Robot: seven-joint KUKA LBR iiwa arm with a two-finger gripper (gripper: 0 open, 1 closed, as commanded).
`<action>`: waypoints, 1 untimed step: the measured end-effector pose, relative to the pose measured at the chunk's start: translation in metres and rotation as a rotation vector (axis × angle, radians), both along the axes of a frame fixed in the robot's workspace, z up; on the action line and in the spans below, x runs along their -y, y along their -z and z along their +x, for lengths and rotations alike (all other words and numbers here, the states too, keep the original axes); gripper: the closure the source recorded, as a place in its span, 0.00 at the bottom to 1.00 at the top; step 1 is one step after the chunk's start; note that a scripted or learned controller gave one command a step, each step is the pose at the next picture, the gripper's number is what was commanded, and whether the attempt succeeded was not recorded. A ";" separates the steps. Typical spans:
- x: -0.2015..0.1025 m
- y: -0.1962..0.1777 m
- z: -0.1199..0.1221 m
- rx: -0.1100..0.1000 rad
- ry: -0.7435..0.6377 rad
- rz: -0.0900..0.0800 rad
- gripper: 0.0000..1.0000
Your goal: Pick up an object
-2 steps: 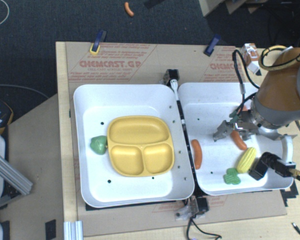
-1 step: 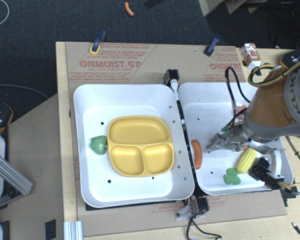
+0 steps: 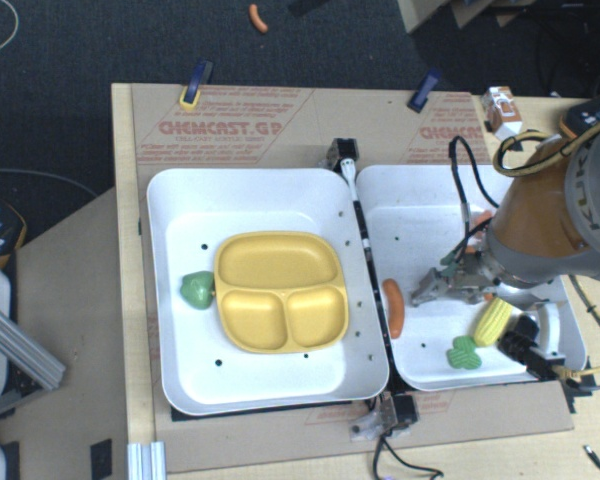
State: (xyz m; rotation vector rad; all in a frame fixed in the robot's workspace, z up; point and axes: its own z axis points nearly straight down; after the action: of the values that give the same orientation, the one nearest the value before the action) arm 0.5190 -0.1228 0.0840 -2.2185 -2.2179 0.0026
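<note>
The carrot lies along the left wall of the right bin, close to our gripper, which hovers low over the bin floor; whether it is released or clenched we cannot tell. To pick cleanly, we should straddle the carrot's middle and keep off the wall, ignoring the corn and the green piece nearby.

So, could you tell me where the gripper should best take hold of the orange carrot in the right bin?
Probably across the carrot's narrow middle, coming straight down. It lies flat and lengthwise along the right bin's left wall, so the fingers should close across its width, with little room on the wall side.
</note>
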 end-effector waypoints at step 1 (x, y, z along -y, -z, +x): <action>0.000 -0.011 0.001 0.004 0.001 -0.001 1.00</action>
State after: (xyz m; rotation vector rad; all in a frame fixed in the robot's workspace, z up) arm 0.5197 -0.1232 0.0950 -2.2227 -2.2188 -0.0004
